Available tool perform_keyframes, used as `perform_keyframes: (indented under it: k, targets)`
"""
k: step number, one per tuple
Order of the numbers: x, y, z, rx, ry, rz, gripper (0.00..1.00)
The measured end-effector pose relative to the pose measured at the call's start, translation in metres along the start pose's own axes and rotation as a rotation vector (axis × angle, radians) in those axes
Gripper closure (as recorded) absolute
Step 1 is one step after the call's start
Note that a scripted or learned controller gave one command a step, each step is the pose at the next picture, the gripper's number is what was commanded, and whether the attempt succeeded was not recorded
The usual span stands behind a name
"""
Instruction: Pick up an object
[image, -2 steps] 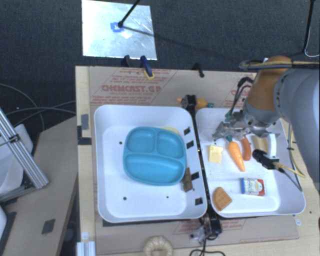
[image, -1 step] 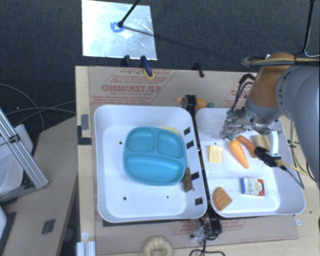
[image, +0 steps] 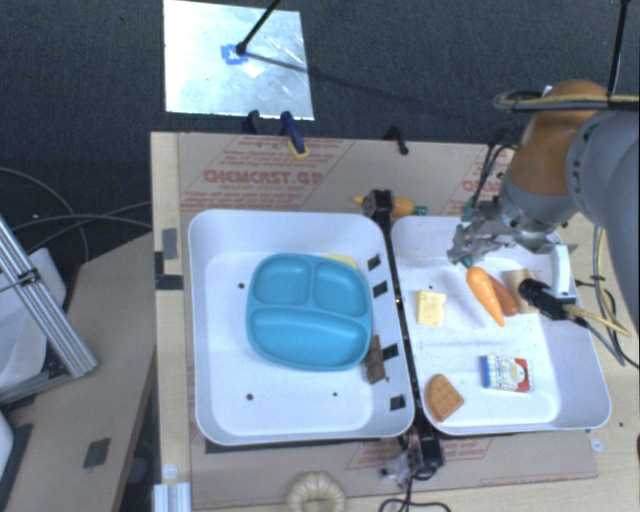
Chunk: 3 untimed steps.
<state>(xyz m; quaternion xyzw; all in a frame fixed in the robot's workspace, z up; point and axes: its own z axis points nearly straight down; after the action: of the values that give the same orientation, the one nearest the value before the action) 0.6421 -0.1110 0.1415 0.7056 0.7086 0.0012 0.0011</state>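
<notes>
Carrot (image: 486, 294) seemed the likeliest target: it lay in the right bin (image: 580, 385), its blunt top just beside the gripper (image: 470, 246) on the near side, its long axis running away toward the near right corner. The gripper hung low over the bin's far end, holding nothing I could see; how wide it stood I could not tell.
</notes>
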Motion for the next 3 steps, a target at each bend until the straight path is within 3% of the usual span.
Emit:
perform_keyframes:
  k: [1,2,3]
  targets:
    - [0.001,-0.004,-0.063,-0.005,-0.001,0.0,1.0]
    - [0.001,-0.003,-0.084,0.0,0.0,-0.001,1.0]
    - [0.051,0.01,-0.074,0.0,0.0,-0.003,1.0]
